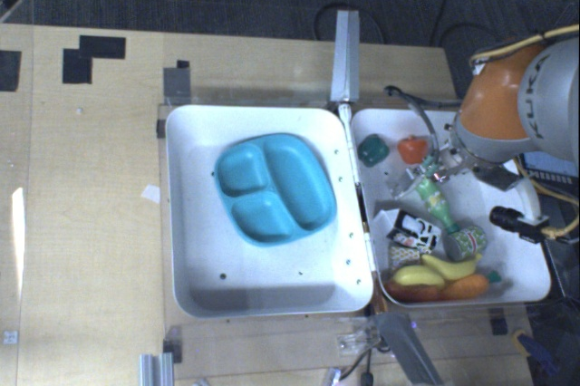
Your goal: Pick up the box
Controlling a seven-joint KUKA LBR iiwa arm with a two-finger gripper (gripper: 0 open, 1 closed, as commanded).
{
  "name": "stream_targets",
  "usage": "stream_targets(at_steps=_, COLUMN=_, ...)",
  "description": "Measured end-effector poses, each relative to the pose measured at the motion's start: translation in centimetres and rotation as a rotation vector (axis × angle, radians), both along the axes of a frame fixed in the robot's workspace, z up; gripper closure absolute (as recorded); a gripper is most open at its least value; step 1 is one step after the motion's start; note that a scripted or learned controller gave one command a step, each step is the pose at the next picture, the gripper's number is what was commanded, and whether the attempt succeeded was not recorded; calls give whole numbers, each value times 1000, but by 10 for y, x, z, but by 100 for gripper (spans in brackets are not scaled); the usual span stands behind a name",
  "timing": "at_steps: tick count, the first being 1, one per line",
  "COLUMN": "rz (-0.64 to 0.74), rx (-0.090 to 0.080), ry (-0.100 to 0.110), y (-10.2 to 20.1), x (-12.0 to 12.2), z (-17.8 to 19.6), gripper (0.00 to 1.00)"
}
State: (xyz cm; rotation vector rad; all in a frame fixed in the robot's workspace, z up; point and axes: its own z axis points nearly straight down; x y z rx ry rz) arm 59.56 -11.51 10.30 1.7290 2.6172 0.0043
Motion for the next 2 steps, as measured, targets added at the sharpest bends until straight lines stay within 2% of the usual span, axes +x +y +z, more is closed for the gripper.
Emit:
stream_targets(at_steps=1, rz=-56, rx=-2, ry=-4, y=-55, x=60, z=151, gripper=0)
stream_targets(at_steps=2, rz=52, rx=-1, ry=0, y=-52, x=43, z=18, gripper=0)
